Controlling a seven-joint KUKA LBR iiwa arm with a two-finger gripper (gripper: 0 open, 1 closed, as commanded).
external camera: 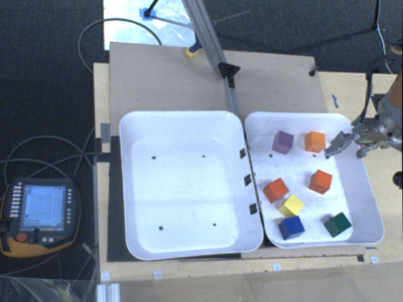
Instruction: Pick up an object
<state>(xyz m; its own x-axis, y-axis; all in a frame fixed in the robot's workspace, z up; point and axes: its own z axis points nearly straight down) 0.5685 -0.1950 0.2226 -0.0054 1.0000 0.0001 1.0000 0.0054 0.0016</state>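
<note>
Six cubes in the right bin [371,197], light orange cube [315,141] nearest the gripper [343,145], faces roughly square with the bin walls, no long axis, finger state indiscernible, left bin [182,121] alongside.
</note>
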